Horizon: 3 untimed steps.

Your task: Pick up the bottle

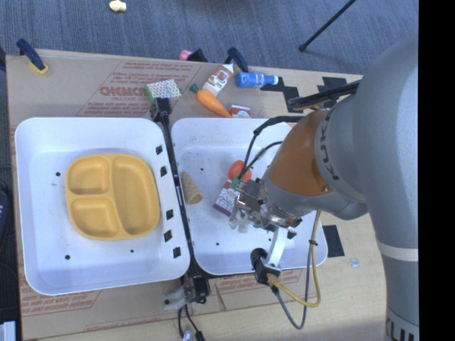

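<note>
Bottle (pixel 229 190) lies mid right bin (pixel 206 141), long axis running toward the bin's back-right corner, touching gripper (pixel 245 215) on its left. Can't tell gripper's state; wrist blocks it.

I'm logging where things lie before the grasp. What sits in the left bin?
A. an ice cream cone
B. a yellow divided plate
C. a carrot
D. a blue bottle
B: the yellow divided plate lies in the left bin, while the cone lies in the right bin and the carrot lies on the bench behind it.
</note>
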{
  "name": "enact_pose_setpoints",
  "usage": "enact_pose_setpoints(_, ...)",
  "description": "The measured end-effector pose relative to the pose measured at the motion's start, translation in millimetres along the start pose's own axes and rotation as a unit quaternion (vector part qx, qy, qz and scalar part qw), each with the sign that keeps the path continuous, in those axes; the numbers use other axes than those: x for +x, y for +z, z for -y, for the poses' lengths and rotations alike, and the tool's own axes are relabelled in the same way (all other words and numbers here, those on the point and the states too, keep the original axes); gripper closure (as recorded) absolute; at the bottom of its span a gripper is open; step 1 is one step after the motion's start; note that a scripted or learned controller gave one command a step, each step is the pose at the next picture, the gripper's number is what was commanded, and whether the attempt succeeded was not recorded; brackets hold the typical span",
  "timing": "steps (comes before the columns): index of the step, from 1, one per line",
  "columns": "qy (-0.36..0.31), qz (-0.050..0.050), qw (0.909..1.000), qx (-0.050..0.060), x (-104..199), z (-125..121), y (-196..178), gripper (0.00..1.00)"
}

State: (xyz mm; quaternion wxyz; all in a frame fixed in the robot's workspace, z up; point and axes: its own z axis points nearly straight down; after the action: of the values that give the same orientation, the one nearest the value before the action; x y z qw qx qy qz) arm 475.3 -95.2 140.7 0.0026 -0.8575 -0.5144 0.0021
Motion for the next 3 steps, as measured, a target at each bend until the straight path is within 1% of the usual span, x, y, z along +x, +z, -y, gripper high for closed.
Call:
enact_pose_setpoints(1,0.026,0.000,0.9997,-0.001,-73,-39,40,1.00)
enact_pose_setpoints(2,0.095,-0.001,0.9955,-0.001,-61,-33,14,1.00)
enact_pose_setpoints(3,0.143,-0.001,0.9897,-0.001,-73,-40,-18,1.00)
